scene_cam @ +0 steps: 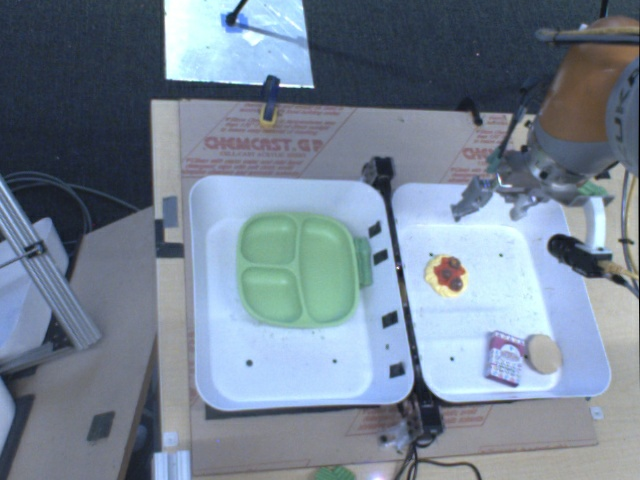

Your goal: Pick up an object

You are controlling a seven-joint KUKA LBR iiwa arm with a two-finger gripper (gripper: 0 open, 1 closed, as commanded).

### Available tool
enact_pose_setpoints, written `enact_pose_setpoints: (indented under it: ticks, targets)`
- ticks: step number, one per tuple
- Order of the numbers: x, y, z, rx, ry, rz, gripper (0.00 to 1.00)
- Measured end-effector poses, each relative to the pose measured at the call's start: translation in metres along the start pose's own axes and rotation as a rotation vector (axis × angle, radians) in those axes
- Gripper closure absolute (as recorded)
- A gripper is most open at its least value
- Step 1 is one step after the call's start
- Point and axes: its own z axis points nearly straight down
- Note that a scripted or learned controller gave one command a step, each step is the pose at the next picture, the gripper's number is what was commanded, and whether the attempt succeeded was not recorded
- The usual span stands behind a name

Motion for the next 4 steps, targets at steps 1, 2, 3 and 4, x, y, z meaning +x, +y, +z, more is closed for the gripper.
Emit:
enact_pose_setpoints:
  ticks: [1,2,3,4]
  targets:
    - [0.012,-0.011,0.138,0.011,0.002,0.001,0.0]
    - [0.026,0.032,0.132,-0.005,0.0,-0.004,0.0]
    - [-0.003,-0.014,0.133,0.003,0.0,0.005,0.0]
    - [-0.001,-0.011,0.122,-0.003,-0.001,0.001,1.0]
